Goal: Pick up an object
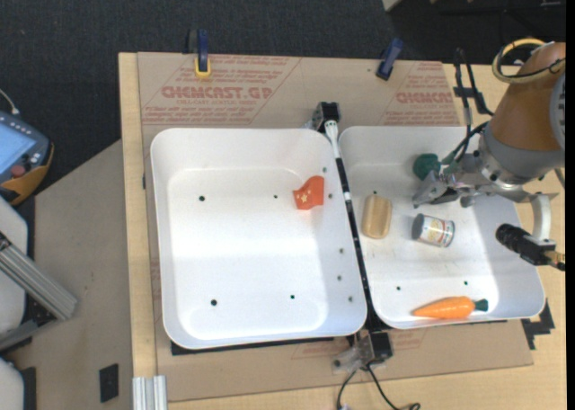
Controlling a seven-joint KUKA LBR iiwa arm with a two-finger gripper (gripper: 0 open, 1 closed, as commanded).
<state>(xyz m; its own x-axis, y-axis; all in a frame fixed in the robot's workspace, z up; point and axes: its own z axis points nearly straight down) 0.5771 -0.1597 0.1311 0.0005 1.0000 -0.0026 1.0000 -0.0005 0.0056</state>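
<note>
Camera view is looking down at a slant on a brown board [269, 84] carrying two shallow white bins side by side. At the far left, the left bin [180, 246] is sitting with a small orange-red object [310, 193] lying near its right wall, toward the back. A dark divider strip [346, 210] is running between the two bins, and two blue clamps [201, 51] are gripping the board's back edge.

Moving right, the right bin [512, 291] is holding several things. A tan cylinder [376, 217] is lying just beside the bin's left wall. Further right, a small jar [434, 230] with a grey lid is lying on its side near the bin's middle, apart from the cylinder. Behind it, a dark teal ball-like object [425, 165] is sitting toward the back of the bin. Along the front wall, an orange carrot [445, 308] with a green end is lying lengthwise, well apart from the rest.

At the right, the grey arm with its orange band [526, 111] is reaching in over the right bin. Its gripper [445, 191] is hanging just above and behind the jar, between jar and teal object; whether it is spread or pressed together cannot be told, and nothing is visibly pinched.
</note>
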